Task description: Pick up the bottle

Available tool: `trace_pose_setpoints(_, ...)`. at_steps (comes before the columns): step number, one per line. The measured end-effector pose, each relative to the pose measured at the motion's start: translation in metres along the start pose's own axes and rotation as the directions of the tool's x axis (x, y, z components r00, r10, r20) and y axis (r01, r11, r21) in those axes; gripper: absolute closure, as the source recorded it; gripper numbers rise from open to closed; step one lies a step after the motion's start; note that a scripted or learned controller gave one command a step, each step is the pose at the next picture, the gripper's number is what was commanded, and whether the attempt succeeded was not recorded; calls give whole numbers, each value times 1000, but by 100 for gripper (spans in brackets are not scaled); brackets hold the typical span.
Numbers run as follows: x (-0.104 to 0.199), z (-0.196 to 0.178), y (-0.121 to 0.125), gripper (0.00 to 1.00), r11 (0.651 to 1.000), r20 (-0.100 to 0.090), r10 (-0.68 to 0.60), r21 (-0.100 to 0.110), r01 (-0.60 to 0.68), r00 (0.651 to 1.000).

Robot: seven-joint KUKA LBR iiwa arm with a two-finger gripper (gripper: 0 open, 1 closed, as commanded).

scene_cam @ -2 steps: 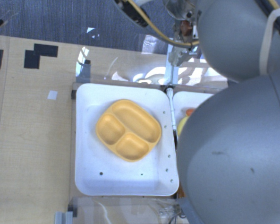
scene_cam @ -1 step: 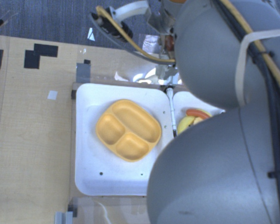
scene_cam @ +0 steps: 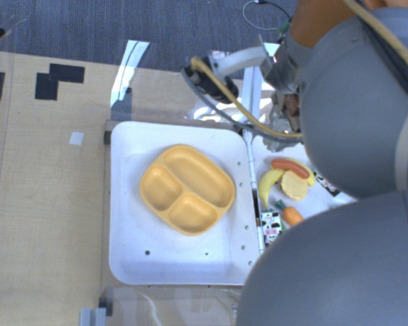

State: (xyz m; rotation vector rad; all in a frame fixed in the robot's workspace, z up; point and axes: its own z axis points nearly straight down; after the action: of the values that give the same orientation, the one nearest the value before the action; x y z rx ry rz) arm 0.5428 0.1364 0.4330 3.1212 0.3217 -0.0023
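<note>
Item: left shallow white plastic bin (scene_cam: 126, 257), holding one yellow three-compartment plastic plate (scene_cam: 187, 188), lying flat near the bin's middle, compartments bare. Item: right shallow white plastic bin (scene_cam: 251, 196), largely covered by the grey robot arm (scene_cam: 357, 134); in the visible strip lie a yellow banana (scene_cam: 268, 185), a red sausage-shaped toy (scene_cam: 290, 167) just above it, a pale yellow round slice (scene_cam: 293, 187) touching the banana's right side, a small orange piece (scene_cam: 292, 215) below, and a black-and-white patterned carton (scene_cam: 272, 227) against the dividing wall. Item: bottle, the task's thing; no object in the visible strip can be identified as one, so its place cannot be told, and it is judged to lie under the arm's bulk in the right bin. Item: gripper; whether apart or together cannot be told, as the wrist region near the bin's far edge is a clutter of cable and bracket. Risks, judged: a descent made on a hidden target may close on the banana or sausage instead, or on nothing; crowded toys may be shoved against the wall; a round bottle may roll or slip from a two-finger pinch.
</note>
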Motion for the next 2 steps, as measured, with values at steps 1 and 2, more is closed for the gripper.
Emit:
trace_pose_setpoints(1,-35,2,50,100,1000,4,1,-2,-1,1000)
trace_pose_setpoints(2,-35,1,50,0,1000,4,0,-1,0,1000)
